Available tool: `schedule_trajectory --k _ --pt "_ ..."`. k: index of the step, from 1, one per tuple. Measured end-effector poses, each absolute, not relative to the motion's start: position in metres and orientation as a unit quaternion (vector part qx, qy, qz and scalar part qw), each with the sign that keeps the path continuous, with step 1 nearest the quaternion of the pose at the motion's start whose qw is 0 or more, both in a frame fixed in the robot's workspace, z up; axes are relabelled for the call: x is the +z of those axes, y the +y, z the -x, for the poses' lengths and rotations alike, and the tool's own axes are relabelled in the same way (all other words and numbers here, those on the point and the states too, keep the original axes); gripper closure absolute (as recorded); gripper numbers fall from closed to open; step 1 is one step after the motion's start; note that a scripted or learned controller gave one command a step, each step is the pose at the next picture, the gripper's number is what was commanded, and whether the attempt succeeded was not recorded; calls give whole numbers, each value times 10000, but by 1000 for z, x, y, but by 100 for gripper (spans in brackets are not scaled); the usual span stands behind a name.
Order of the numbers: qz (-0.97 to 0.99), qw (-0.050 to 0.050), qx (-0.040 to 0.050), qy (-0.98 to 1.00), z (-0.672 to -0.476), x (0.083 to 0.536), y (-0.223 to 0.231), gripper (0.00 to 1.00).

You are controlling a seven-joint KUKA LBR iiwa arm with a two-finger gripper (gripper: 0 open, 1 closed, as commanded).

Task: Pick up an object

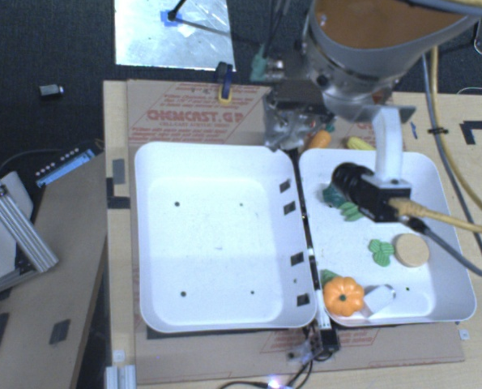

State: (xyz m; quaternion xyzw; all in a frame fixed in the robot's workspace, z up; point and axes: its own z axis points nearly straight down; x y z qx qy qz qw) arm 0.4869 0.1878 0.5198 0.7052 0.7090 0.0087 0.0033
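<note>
The wooden tabletop (78, 241) is carrying two shallow white bins side by side on a brown cardboard sheet (194, 113) with red printing, and dark carpet is lying behind it. Nearest to the camera, in the front corner of the right white bin (451, 298), a small orange pumpkin-shaped toy (343, 296) is sitting close to the divider, and a white piece of paper or plastic (378, 299) is lying just beside it. A little further back, a round beige disc-like object (411, 250) is resting next to a green leafy toy (380, 253). Behind these, a teal-green soft object (341, 202) is lying partly under a black camera-like unit with a yellow cable (373, 194), which is hanging on a white bracket from the arm. The left white bin (216, 241) is showing only its bare floor with a few small dark dots. At the far rim of the right bin, an orange carrot-like piece (320, 139) and a yellow piece (360, 144) are lying. The end effector (287, 132) is hanging over the far edge where the two bins are meeting, under the grey arm (370, 47); I cannot tell if it is closed or spread. Far behind, a shiny metal plate (173, 21) is lying on the carpet.
</note>
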Motion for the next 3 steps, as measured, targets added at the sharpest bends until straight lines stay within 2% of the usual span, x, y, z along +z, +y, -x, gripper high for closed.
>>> schedule_trajectory --k 1,2,3 --pt "-7051 5 18 7091 -487 530 198 100" --pt "-7048 -24 -56 7094 -485 328 235 100" --pt "-7052 22 76 7089 -487 460 234 100"
